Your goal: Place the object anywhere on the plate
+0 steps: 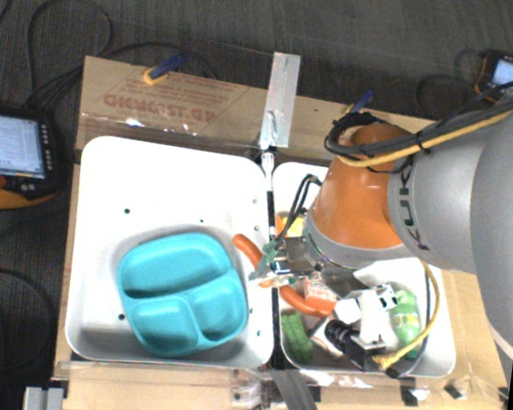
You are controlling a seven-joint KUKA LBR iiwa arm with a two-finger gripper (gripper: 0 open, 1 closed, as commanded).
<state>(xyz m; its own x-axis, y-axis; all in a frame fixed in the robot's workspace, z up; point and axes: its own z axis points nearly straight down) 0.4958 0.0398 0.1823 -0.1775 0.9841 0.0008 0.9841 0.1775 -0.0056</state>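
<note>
where bins (268,210) meet, pincer (272,265) – grip cannot be told – just beside orange carrot (245,247), near teal plate (180,288)

My 1 arm (481,210), grey and orange.
Rounded grey casing, a broad orange band (355,203) above the jaws, black cables (339,137) looped beyond the band.

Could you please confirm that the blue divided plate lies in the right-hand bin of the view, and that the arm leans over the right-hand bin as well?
Not quite. The camera view shows the blue divided plate lying in the left-hand bin, not the right-hand one. The rest holds: the arm does lean over the right-hand bin.
</note>
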